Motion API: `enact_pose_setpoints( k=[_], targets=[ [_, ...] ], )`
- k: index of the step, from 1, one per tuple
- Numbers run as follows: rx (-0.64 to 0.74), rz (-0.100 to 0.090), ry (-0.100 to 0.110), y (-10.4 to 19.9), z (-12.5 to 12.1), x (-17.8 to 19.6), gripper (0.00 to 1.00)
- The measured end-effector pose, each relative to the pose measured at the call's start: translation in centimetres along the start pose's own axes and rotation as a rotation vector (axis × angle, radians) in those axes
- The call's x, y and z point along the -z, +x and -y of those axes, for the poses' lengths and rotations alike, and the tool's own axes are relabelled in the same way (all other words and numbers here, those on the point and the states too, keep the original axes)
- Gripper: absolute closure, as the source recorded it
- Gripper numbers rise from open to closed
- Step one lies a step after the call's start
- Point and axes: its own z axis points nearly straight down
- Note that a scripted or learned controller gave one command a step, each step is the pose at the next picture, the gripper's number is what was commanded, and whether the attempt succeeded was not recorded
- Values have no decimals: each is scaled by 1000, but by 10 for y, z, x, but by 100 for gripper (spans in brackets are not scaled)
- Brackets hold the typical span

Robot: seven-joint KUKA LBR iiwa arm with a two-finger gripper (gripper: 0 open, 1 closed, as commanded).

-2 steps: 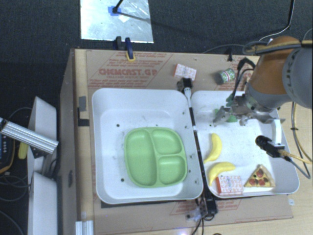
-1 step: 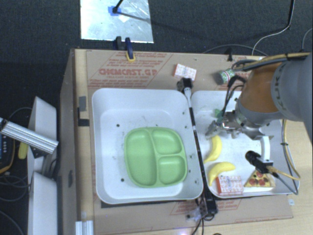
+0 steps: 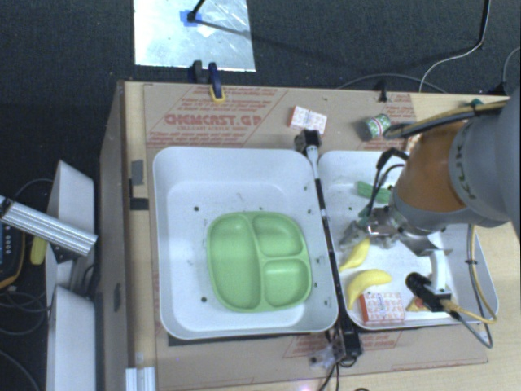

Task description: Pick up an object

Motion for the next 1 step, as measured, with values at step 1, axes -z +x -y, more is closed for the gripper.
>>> enact_pose_setpoints(
  k=[1],
  targets=[
    [1, 0, -3, 0, -1, 11, 100]
  ],
)
